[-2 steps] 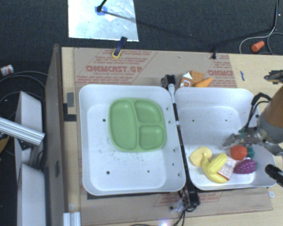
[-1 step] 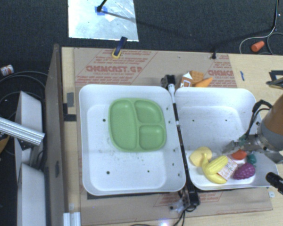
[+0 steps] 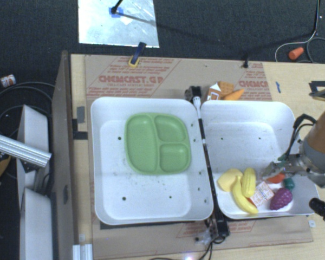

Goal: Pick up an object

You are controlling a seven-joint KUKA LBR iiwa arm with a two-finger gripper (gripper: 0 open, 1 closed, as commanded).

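Toys crowd the lower right of the frame, in the near corner of the right bin (image 3: 244, 112): a yellow banana (image 3: 241, 197), a second yellow piece (image 3: 228, 179) touching it on the left, a red-and-white packet (image 3: 262, 192), and a purple grape bunch (image 3: 281, 199) just beside the packet; the gripper (image 3: 283, 173) sits low at the bin's right wall, above the grapes, with something orange and teal at its tip; whether it is open, closed or gripping anything cannot be told from this slant. The left bin (image 3: 105, 199) carries a green divided plate (image 3: 156, 144), well apart from the arm. Judged from this, the grapes are the nearest target; a good pick would centre over the bunch, descend straight, and avoid the bin wall and the packet's edge; the clustered pieces could shift if nudged.
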